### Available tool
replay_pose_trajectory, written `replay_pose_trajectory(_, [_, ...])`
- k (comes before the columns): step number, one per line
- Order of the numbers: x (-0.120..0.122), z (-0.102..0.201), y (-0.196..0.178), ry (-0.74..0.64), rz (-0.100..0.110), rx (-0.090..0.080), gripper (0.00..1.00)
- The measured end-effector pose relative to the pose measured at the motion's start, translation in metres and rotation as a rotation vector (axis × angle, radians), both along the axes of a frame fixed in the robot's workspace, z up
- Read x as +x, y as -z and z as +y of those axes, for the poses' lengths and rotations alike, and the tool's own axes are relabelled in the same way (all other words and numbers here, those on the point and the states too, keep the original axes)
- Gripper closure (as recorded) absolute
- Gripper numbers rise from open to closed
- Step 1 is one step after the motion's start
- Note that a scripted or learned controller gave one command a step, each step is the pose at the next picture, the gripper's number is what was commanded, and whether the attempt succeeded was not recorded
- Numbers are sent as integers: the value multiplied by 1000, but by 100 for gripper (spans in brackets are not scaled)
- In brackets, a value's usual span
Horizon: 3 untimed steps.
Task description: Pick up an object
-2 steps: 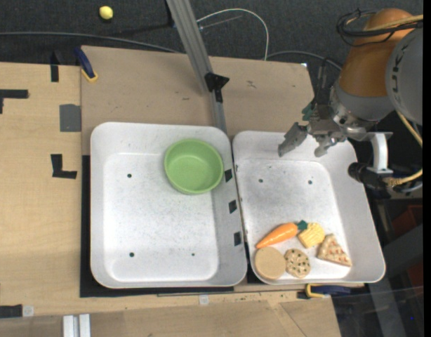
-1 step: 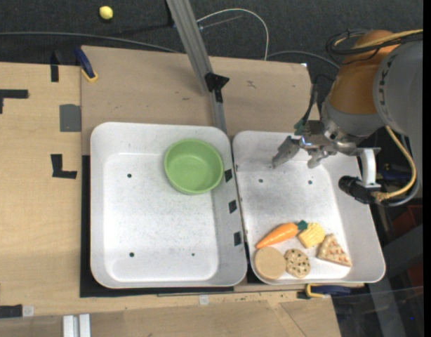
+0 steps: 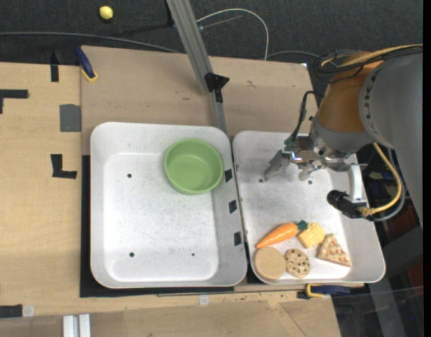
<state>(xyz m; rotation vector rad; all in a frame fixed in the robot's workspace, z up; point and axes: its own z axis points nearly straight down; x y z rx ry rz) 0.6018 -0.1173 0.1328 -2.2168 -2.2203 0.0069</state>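
At the lower right of the frame, nearest the camera, we see the candidate objects gathered in the bottom corner of the right bin (image 3: 272, 153): a carrot (image 3: 276, 235), a yellow corn piece (image 3: 312, 234) just beside its leafy end, a pizza slice (image 3: 333, 250) to the right, a chocolate-chip cookie (image 3: 297, 262) and a plain tan round biscuit (image 3: 269, 263) touching the bin's front wall. All five lie flat on the bin floor; none is lifted. Higher in the same bin, toward the middle right of the frame, the tool (image 3: 289, 166) hangs over bare white floor, well apart from the food cluster. Its two fingers appear spread, one slanting to the left and one pointing down, with nothing between them. The grey arm with its orange band (image 3: 342, 107) enters from the right edge. In the left bin (image 3: 117, 188) a green bowl (image 3: 194, 166) sits upright near the upper right corner, close to the divider. Farther off, at the top of the frame, the desk (image 3: 145, 83) carries a slanted metal pole (image 3: 191, 34), and a small yellow ball (image 3: 106, 12) lies on the dark floor at upper left. We judge the task barely begun: no object is grasped, so choosing a target, descending, closing and lifting all remain
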Motion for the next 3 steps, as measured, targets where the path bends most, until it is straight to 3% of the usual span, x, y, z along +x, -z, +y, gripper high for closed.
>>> replay_pose_trajectory(1, [1,1,-13,-1,-3,1,100])
replay_pose_trajectory(3, [1,-7,-125,0,-12,-1,100])
